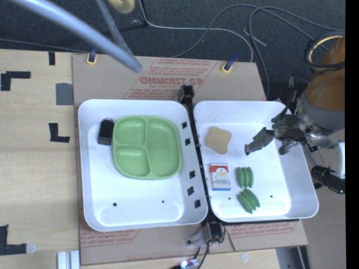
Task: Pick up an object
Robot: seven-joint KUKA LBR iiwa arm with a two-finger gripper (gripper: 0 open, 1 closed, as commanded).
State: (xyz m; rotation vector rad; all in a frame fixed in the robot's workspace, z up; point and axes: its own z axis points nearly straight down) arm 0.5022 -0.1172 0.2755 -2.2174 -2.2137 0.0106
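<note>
Setting, seen from above at a slant. A pale wood-grain tabletop (33, 167) carries black angular marks near its left side and one grey square (64, 92). A brown cardboard sheet (168, 77) with red printing lies on it, pinned at its far edge by a yellow clamp (91, 58) and a second clamp (229, 65) (yellow with a blue handle). Beyond lies a dark carpeted floor (224, 4), crossed by thin looping cables (235, 15). Lighting is even and diffuse.
</note>
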